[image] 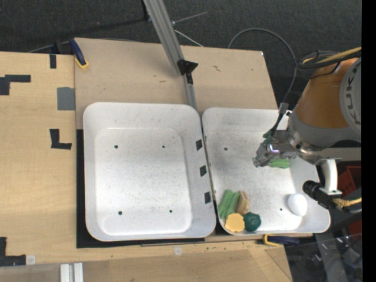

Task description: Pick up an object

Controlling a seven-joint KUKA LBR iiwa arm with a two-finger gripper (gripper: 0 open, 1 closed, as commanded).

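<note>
- Two white bins sit side by side on the counter: the left bin and the right bin, their rims touching down the middle.
- The arm reaches in from the right, and its gripper hangs low over the right half of the right bin.
- A small light-green piece shows right beside the gripper's tip. I can't tell how far the fingers are spread, nor whether they have hold of that piece.
- At the right bin's near edge lies a cluster of four: a long green object, a tan one touching it, a yellow lump and a dark teal lump just beside each other.
- One white ball rests in the near right corner, apart from the cluster.
- Between the gripper and the cluster there's bare bin floor, nothing in the way.
- A grey metal rail slants down from the top to where the bins meet.
- Part of a dark letter shows on the arm's orange shell; I can't read it.
- Black tape marks and one grey patch dot the counter's left.
</note>
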